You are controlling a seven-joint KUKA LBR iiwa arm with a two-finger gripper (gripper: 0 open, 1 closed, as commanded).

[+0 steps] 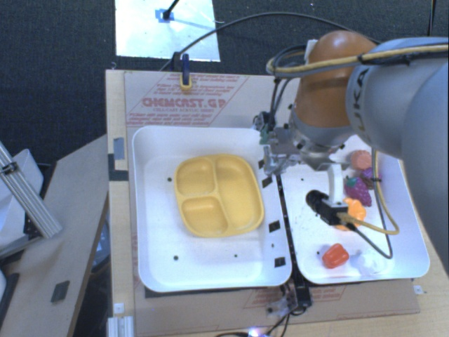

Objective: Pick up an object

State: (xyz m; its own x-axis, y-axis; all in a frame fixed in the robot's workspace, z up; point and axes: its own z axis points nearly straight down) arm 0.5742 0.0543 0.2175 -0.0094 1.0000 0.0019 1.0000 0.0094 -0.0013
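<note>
On your left, the left bin (151,258) holds a yellow divided plate (217,194), lying flat near the middle, apart from the walls. Move right and you reach the gripper (272,154), hanging under the grey arm (400,97) above the rim where the two bins meet, near the far end. You cannot tell from this angle whether it is spread or pressed together, and nothing shows in its grasp. In the right bin (414,258) you see an orange-red toy (334,255) near the front wall and a small white piece (370,262) just beside it. Farther back lie an orange piece (355,212), purple grapes (358,186) and a pink toy (361,160), close together.
</note>
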